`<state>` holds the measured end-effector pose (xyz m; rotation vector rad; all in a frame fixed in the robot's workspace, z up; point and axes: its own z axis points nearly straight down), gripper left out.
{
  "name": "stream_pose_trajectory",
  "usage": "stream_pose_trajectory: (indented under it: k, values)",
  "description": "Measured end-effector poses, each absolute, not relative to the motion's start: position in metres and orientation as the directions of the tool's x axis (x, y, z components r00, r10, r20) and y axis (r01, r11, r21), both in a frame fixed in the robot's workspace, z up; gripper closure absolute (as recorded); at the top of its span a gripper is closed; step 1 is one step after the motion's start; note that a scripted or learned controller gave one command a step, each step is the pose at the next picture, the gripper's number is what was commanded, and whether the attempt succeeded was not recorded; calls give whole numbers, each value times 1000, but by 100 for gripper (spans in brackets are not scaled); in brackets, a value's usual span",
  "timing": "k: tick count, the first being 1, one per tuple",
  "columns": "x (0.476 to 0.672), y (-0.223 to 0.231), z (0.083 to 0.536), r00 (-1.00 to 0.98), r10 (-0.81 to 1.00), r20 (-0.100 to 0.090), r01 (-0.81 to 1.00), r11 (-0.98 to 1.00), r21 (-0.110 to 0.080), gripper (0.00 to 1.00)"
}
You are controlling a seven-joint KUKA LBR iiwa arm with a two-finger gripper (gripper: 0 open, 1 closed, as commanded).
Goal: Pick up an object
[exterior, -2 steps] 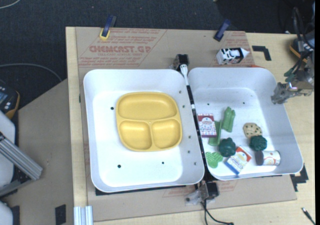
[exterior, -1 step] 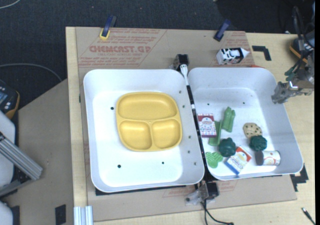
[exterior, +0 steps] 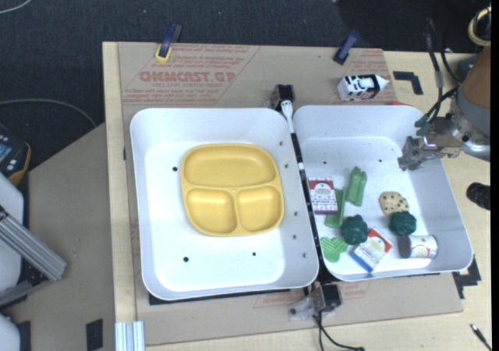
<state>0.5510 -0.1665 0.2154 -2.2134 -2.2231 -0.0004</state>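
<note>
The right bin (exterior: 366, 127) holds several small items: a red-and-white card box (exterior: 323, 194), a light green bottle shape (exterior: 356, 186), a dark green broccoli-like piece (exterior: 355, 229), a tan spotted cookie (exterior: 393, 203), a second dark green piece (exterior: 403, 223), a white and orange carton (exterior: 372, 250) and a small cup (exterior: 421, 246). My gripper (exterior: 414, 154) hangs over the bin's right side, above and right of the cookie. Nothing shows between its tips.
The left bin (exterior: 156, 186) carries a yellow three-compartment plate (exterior: 231, 188). A black-and-white toy (exterior: 362, 86) lies on the cardboard behind the right bin. Blue clamps (exterior: 167, 42) hold the board's far edge.
</note>
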Motion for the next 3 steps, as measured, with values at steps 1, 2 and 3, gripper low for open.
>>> stream_pose_trajectory:
  k: [1, 2, 3]
  values:
    - [545, -111, 210, -6, 1000, 3, 1000, 6, -3, 100]
    - [522, -54, 225, -6, 1000, 4, 1000, 6, -3, 100]
    - [520, -32, 218, -3, 1000, 2, 1000, 3, -4, 100]
